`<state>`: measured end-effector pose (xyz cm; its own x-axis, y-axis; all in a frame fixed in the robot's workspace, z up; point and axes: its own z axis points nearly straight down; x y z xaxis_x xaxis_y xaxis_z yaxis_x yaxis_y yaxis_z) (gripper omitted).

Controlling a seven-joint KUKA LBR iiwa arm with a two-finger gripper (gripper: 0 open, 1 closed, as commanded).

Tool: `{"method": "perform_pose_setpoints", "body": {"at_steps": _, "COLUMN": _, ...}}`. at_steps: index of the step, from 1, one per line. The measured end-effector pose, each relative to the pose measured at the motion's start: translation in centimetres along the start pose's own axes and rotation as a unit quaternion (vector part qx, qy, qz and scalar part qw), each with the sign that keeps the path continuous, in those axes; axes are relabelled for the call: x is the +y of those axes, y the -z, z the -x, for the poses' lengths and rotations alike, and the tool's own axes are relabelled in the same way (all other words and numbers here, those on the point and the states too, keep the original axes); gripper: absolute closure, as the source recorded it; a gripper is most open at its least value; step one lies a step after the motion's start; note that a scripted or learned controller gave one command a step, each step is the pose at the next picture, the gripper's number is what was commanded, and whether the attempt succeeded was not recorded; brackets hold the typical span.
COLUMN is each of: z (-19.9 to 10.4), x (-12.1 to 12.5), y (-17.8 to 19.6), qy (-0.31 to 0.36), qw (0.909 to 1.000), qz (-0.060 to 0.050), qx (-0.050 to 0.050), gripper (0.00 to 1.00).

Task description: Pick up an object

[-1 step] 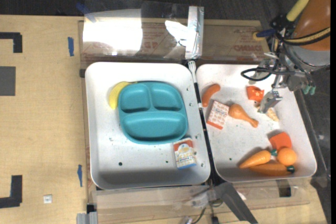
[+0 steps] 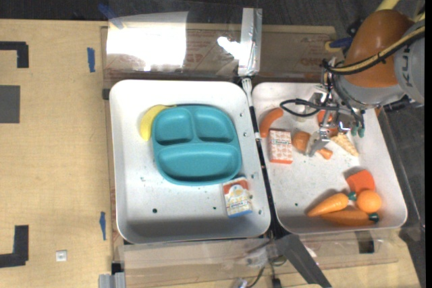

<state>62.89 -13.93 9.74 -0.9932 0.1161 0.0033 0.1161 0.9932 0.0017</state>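
The bench is a pale plywood surface [image 2: 47, 165] with black tape marks, and two shallow white plastic bins sit on it side by side.

Nearest to the camera, in the right bin [image 2: 391, 172], there is a small group at the near right corner: one long orange toy carrot [image 2: 329, 206], one round orange ball-shaped fruit [image 2: 368, 201] and one red-orange block-like piece [image 2: 360, 180], all touching or almost touching. In the left bin [image 2: 125, 165], one small carton with an orange and blue label [image 2: 237, 198] stands near the front edge. Behind it lies one teal plastic plate with three compartments [image 2: 196, 143], and one yellow piece [image 2: 147, 120] looks out from under its far left edge.

Farther in the right bin are one white and red printed packet [image 2: 281, 146], one curved orange-red piece [image 2: 271, 119], and a few small orange bits just beside the packet; I cannot count these exactly.

The two-finger gripper [image 2: 329, 135] of the grey and orange arm is low over these small bits. Its state is not clear to me, because cables and metal parts cover the fingers, and I see nothing clearly between them.

In my judgement, the risk is that the pieces are small and crowded: the fingers may push them aside, close on nothing, or catch the packet edge and drop it.

At the far side stands one clear plastic sheet [image 2: 179, 44].
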Motion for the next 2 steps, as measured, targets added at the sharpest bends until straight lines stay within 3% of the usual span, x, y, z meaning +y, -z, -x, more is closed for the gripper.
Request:
{"method": "perform_pose_setpoints", "body": {"at_steps": 1, "z": -1.9, "x": 4.2, "y": -0.9, "qy": -0.021, "qw": 0.9998, "qz": 0.000, "qx": -0.007, "gripper": 0.00}}
{"method": "perform_pose_setpoints", "body": {"at_steps": 2, "z": -3.3, "x": 3.6, "y": -0.8, "qy": -0.020, "qw": 0.9998, "qz": 0.000, "qx": -0.007, "gripper": 0.00}}
